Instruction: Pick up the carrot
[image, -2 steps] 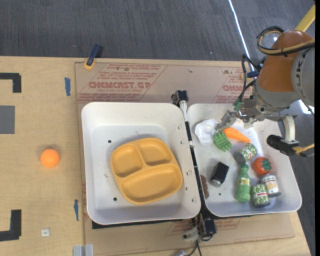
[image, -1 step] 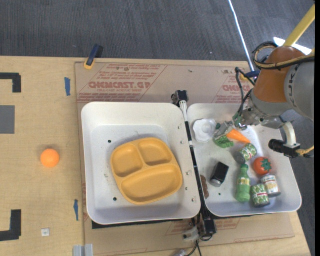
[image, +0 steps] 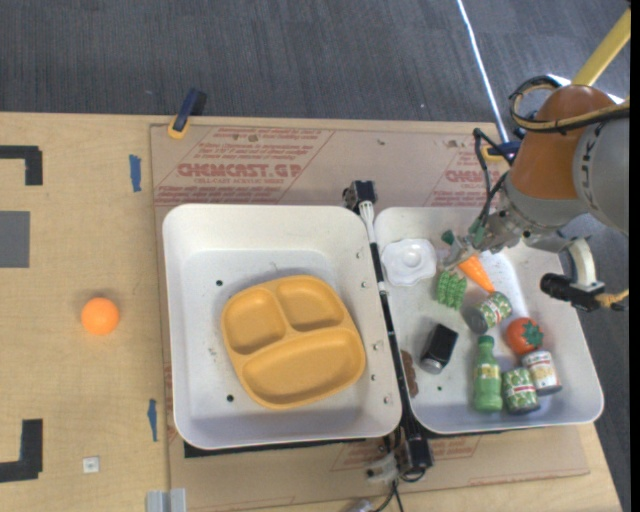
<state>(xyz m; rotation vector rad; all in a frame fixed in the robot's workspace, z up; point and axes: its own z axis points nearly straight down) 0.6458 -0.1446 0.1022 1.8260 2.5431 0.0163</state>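
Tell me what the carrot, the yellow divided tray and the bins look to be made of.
Carrot: probably moulded plastic, a toy; flat orange with a green top.
Yellow divided tray: likely matte plastic, with smooth rounded compartment walls and little glare.
Left bin and right bin: apparently thin formed white plastic, with rounded corners and a slight sheen.

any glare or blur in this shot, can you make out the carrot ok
Camera view: even, soft lighting, faint shadows; the white bins look bright but not blown out. The carrot reads clearly in orange; the hand just above it is small and slightly soft.
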